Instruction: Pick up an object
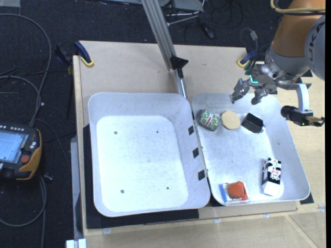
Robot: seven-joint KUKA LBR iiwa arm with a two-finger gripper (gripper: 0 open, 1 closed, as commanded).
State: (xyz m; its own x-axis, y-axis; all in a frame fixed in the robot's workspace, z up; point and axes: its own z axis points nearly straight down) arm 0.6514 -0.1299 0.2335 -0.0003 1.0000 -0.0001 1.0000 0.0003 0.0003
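Note:
My gripper (247,96) hangs over the far edge of the right bin (247,154), its two fingers spread open with nothing between them. Just below it in the bin lie a black block (253,123), a pale yellow round piece (231,120) and a green patterned can-like object (209,120). Near the bin's front edge sit a red object on a blue-and-white card (237,190) and a small black-and-white cow-patterned carton (272,176).
The left bin (139,154) lies beside the right one, joined by black clips along the seam. A slanted metal rail (161,27) runs from the top to the bins' back junction. A teach pendant (16,150) sits off the bench at left.

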